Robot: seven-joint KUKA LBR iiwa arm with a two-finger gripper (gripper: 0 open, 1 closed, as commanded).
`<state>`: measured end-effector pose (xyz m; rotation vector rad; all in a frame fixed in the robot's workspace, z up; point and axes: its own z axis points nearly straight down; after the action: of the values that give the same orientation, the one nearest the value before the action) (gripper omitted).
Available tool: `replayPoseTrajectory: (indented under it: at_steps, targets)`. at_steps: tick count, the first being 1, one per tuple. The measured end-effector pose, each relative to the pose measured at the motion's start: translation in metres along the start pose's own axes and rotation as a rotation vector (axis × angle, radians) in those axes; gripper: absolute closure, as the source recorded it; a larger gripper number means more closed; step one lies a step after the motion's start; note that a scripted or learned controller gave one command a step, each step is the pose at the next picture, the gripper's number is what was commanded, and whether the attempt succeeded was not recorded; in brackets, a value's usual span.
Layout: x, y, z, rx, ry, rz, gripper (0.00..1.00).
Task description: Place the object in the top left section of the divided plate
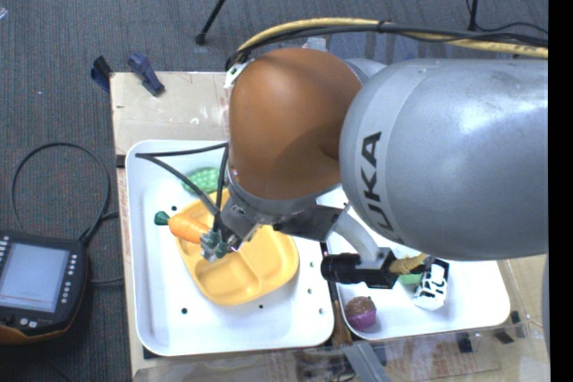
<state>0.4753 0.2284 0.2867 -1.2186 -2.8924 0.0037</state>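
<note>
1. Grey, with a large orange band, the KUKA arm (394, 148) covers most of the camera view, reaching in from the right over the two shallow white bins.
2. Its gripper (215, 246) is at the lower left of the orange band, low over the left white bin (157, 318), at the upper left part of a yellow divided plastic plate (246, 273).
3. Gripper state: cannot tell. The arm and wrist hide how the gripper is set, and it cannot be determined whether it holds anything.
4. An orange carrot-shaped toy with a green stem (186, 226) lies at the plate's upper left edge, just beside the gripper tip. Whether it sits fully inside that section cannot be told.
5. A pale green dotted object (208, 179) shows partly behind the arm, near the bin's upper area.
6. In the right white bin (488, 304) lie a small purple round toy (362, 311) and a white block with black markings (432, 285), near each other.
7. A handheld control pendant with a screen (36, 282) rests on the floor at left.
</note>
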Motion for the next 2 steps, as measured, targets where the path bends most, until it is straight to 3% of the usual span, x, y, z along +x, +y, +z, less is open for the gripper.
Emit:
replayPoseTrajectory:
  at_steps: [1, 2]
  targets:
    - [0.0, 0.003, -0.054, -0.001, -0.002, 0.095, 1.0]
    - [-0.052, -0.048, -0.151, -0.004, -0.003, 0.101, 1.0]
